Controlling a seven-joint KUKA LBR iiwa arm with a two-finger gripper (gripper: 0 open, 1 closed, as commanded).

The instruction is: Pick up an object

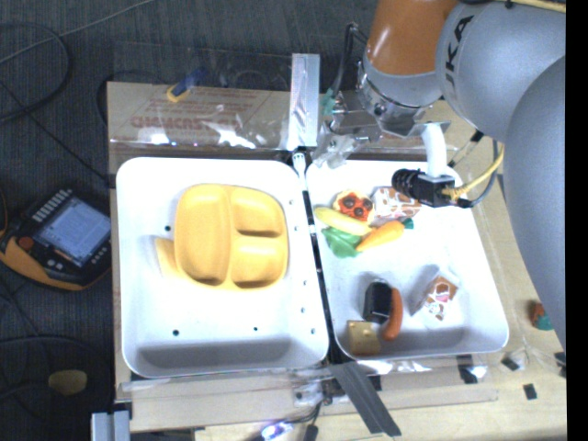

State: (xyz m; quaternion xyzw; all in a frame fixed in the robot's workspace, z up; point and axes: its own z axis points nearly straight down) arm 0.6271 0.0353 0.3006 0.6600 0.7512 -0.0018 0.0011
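White plastic forms the two shallow bins set side by side on the bench (138,108); the left bin (138,274) carries a yellow divided tray (230,235) lying upside down near its middle, while the right bin (478,274) holds a scatter of small objects. Toward its far side lie a yellow banana (336,220), a green leafy piece (338,242) and an orange carrot (381,236), crowded together and touching, with a red and black toy (353,204) and a printed packet (393,205) just behind them. Nearer the front edge sit a black block (377,300) with a red sausage (395,312) against it, a tan block (363,337) at the front wall, and a small white wrapped piece (437,299) off to the side. The grey arm (514,72), with its orange band (409,16), reaches in above the far rim of the right bin, and the gripper (335,145) hangs over the seam where the bins meet; whether its jaws are parted or closed cannot be told, and nothing is seen between them. A handheld controller (64,237) lies on the floor beside the bench
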